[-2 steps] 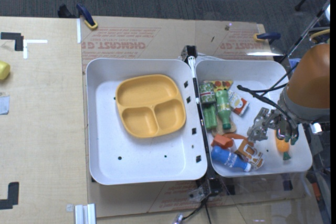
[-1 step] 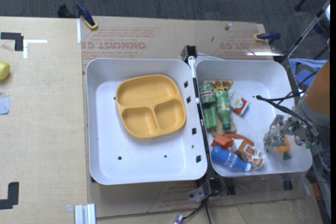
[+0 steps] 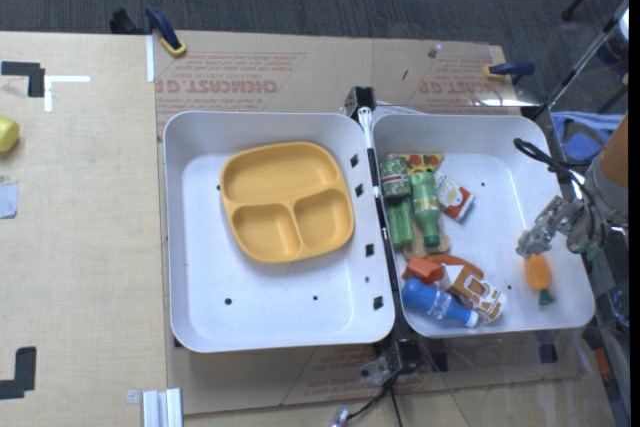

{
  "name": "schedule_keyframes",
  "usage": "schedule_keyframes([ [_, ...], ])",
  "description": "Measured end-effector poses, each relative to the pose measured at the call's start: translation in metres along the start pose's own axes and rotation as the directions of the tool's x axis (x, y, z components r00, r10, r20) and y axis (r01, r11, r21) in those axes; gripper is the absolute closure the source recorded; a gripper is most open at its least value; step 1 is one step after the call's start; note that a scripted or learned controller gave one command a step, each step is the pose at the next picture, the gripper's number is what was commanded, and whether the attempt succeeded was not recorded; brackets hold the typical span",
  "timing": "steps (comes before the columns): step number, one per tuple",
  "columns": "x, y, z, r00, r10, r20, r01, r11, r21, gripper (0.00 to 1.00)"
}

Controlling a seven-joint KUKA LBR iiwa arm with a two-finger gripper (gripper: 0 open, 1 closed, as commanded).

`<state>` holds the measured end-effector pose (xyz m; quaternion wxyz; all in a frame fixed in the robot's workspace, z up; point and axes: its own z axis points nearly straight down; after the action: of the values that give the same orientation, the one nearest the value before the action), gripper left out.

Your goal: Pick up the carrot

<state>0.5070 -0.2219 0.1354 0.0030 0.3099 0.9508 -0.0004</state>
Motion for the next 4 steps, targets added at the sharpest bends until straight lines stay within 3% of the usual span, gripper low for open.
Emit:
schedule_keyframes([
  [1, 0.045, 0.044, -0.006, 0.994, 0.107, -0.005, -0.107, 0.994, 0.0, 1.0],
  [2, 0.072, 0.053, -0.027, 0.999, -0.048, -0.003, 0.048, 0.999, 0.0, 1.0],
  [3, 0.038, 0.004, 0.042, 0.957, -0.289, -0.004, 0.289, 0.957, -0.001, 1.0],
  [4, 0.029, 0.1, -0.012, 0.945, -0.327, -0.001, 0.327, 0.945, -0.002, 1.0],
])
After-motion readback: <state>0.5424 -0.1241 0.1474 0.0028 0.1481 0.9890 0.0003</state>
